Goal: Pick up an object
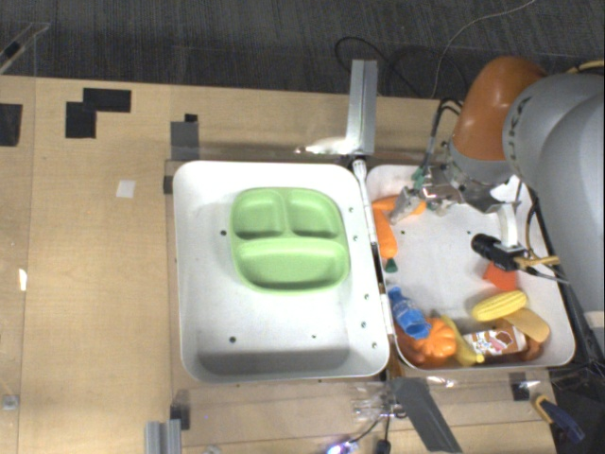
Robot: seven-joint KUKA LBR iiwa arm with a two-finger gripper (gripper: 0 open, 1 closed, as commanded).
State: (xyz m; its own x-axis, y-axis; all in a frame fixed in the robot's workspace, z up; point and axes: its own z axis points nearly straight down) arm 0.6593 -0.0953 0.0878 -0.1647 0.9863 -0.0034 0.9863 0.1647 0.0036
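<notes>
Green divided tray in white bin; yellow corn; blue toy, perhaps bottle.

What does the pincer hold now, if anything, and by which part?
It cannot be told. The pincer is low at the far left corner of the right bin, close to the carrot, but no object is seen between its tips.
</notes>
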